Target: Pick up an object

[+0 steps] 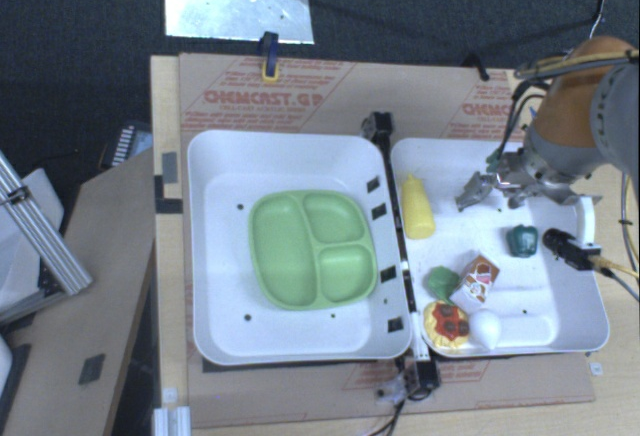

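Note:
My gripper (pixel 478 194) hangs over the right bin (pixel 500 159), fingers spread open with nothing between them. A yellow mustard bottle (pixel 416 207) lies just left of it by the bin's left wall. A dark green pepper-like toy (pixel 521 241) sits below and to the right of the gripper. Toward the bin's front lie a green leafy toy (pixel 441 281), a small red-and-white carton (pixel 478 282), a round pizza toy (pixel 447 323) and a white egg (pixel 485 329).
The left bin (pixel 215 224) holds a green divided plate (pixel 310 249). A black clip-lined divider (pixel 385 214) runs between the bins. The cardboard bench (pixel 300 89) extends behind both bins.

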Action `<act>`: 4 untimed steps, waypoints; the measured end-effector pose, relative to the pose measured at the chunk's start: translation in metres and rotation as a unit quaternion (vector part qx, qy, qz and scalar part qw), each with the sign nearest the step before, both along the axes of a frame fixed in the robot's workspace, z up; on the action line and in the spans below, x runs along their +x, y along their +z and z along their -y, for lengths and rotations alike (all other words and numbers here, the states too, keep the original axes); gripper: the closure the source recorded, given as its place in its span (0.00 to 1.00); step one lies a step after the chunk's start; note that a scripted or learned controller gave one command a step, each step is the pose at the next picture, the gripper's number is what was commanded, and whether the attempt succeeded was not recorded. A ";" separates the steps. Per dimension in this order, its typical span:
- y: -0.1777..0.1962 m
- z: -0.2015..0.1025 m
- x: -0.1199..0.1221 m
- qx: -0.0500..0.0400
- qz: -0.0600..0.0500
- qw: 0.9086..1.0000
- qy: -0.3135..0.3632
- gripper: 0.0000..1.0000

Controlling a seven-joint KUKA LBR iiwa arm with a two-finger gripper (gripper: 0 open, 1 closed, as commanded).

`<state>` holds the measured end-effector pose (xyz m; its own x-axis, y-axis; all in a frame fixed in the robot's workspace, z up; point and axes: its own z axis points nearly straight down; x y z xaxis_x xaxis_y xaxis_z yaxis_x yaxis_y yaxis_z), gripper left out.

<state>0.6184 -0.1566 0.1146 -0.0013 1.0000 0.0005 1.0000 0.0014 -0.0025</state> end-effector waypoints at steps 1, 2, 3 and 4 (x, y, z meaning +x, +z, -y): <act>-0.032 -0.001 0.000 0.000 0.001 1.000 0.000 0.00; -0.019 0.000 0.002 -0.001 0.004 1.000 0.000 1.00; 0.027 -0.005 0.009 -0.001 0.004 1.000 0.002 1.00; 0.077 -0.011 0.003 -0.001 0.004 1.000 0.002 1.00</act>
<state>0.6219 -0.1456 0.1918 -0.0058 1.0000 -0.0010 1.0000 0.0058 0.0055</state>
